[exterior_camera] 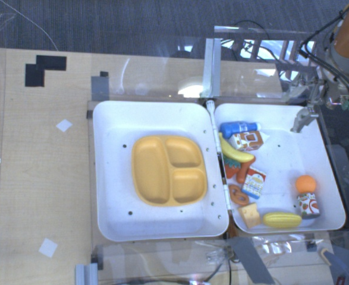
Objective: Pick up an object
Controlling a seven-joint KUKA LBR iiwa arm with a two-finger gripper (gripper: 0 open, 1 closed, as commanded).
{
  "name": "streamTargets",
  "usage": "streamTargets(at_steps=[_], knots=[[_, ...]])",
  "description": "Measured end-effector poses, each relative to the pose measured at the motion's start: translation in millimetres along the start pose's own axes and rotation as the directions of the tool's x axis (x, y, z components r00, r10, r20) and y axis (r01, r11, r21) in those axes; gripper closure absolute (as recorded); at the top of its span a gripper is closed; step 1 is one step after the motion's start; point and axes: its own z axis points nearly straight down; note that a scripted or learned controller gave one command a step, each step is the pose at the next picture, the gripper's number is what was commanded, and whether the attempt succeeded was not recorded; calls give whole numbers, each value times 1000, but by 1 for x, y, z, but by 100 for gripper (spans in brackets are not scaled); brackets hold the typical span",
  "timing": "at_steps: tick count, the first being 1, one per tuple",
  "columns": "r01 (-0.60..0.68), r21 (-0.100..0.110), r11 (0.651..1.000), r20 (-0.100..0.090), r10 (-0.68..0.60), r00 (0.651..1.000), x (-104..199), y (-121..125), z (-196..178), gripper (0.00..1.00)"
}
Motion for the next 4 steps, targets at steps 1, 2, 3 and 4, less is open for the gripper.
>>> streamTargets(at_steps=[1,2,3,4], knots=[[34,1,999,2,-34,999,24,-28,153,0],[-158,0,988,-3,158,988,58,-24,104,0],[-180,2,984,3,180,984,130,-38,160,0],[-440,2,898,-1,440,898,162,-38,118,0]])
